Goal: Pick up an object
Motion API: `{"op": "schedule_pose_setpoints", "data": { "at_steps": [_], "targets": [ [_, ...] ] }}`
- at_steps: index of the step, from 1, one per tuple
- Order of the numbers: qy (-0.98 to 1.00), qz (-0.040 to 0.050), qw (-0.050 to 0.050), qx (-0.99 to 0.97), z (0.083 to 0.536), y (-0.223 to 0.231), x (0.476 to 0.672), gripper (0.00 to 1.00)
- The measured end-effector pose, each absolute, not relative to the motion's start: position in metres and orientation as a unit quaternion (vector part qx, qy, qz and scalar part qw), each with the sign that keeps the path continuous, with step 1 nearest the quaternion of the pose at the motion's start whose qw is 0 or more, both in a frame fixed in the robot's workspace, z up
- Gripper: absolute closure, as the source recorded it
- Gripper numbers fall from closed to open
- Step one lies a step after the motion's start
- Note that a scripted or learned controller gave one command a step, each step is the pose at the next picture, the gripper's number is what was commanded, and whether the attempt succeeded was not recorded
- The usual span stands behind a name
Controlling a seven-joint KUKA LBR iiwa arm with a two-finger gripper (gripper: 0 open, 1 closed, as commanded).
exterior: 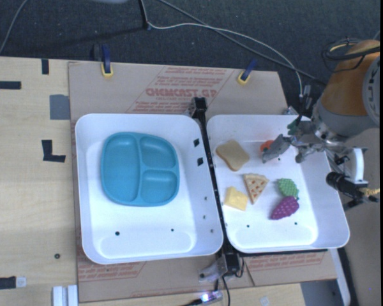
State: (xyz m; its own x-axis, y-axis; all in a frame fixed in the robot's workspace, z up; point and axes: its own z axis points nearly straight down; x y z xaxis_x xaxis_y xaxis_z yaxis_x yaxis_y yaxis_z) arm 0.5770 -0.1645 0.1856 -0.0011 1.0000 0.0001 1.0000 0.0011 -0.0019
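The right bin (325, 234) holds six toy food pieces. Nearest the lower edge of the frame lies a purple bunch of grapes (285, 207), knobbly and tilted, touching a green, bumpy piece (287, 187) just above it. To their left sit a yellow cheese-like block (236, 198) and, just beside it, a tan triangular slice (256, 185) with a criss-cross pattern. Higher up lies one light-brown slice of bread (232, 154), and right of it a small red-orange piece (267, 146), partly hidden under the gripper.

The gripper (279, 146) hangs over the upper right part of this bin, its dark tip pointing left and overlapping the red-orange piece; whether it is spread or pressed together cannot be told from here. The grey arm with its orange band (345, 88) fills the right of the frame.

The left bin (89, 190) carries one blue divided plate (140, 169) with three compartments. Both bins rest on a cardboard sheet (179, 88), held at the upper edge by two yellow-and-blue clamps (106, 64).
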Motion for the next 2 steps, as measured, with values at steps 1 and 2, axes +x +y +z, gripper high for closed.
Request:
{"op": "schedule_pose_setpoints", "data": {
  "at_steps": [1, 2],
  "targets": [
    [-0.708, 0.0006, 0.000, -0.706, 0.196, -0.164, 0.577, 1.00],
    [-0.709, -0.0059, -0.008, -0.705, 0.462, -0.105, 0.627, 1.00]
  ]
}}
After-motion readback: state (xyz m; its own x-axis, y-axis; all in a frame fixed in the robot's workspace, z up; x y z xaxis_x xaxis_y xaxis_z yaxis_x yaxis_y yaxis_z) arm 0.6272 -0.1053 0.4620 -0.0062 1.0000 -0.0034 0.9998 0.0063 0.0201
